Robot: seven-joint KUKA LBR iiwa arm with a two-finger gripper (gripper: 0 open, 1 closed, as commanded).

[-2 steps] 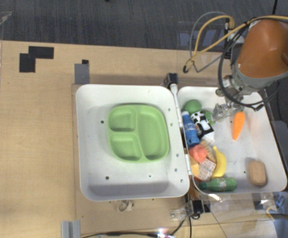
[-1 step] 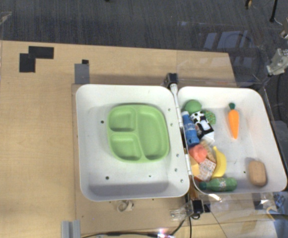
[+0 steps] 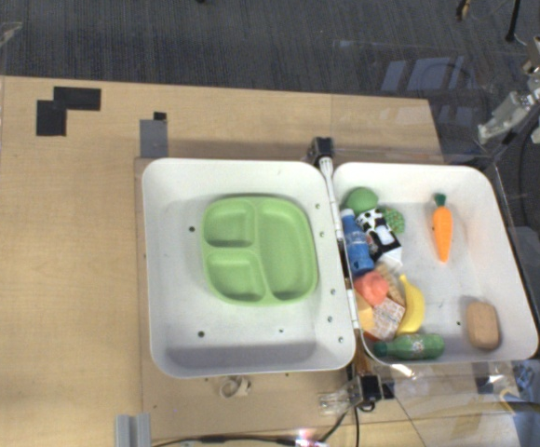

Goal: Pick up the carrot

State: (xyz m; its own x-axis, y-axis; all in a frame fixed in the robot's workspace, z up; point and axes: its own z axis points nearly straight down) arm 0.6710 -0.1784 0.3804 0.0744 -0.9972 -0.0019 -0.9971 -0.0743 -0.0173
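1. The carrot lies in the right bin, toward its far right part, green top pointing away from you and orange tip toward you. It sits alone on bare white floor, well apart from the pile of toys along the bin's left wall.
2. You are at the very start: the carrot is untouched, and nothing is lifted.
3. The gripper sits at the upper right, outside the bins and well away from the carrot. It looks like pale metal parts there, but I cannot tell whether it is open or closed.
4. Your next move calls for bringing the gripper over the carrot, lining it across the carrot's narrow width, then descending and closing.
5. No writing is readable; the packet beside the banana bears print too small to make out.
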